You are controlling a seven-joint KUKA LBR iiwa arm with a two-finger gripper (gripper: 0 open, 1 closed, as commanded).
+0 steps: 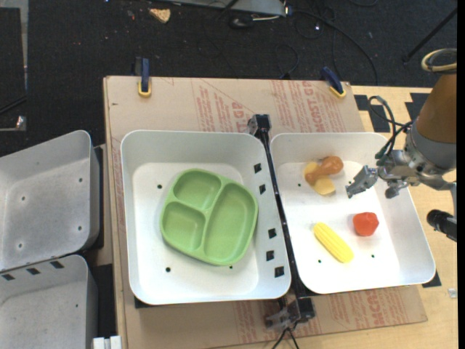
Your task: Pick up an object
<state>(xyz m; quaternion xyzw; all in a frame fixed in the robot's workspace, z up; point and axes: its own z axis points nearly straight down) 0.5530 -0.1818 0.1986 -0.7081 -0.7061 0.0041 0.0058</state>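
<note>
At centre-left of the frame, the left shallow white bin (138, 217) holds a light green three-compartment plastic plate (209, 216). To its right, the second shallow white bin (407, 267) contains a small cluster of orange-brown and yellow toy food pieces (323, 174) in its upper part, a yellow toy corn cob (333, 242) lower down, and a red rounded toy object (366, 224) right of the corn. At the right edge, the grey two-finger gripper (372, 181) hovers above the red object, fingers spread apart with nothing between them.
</note>
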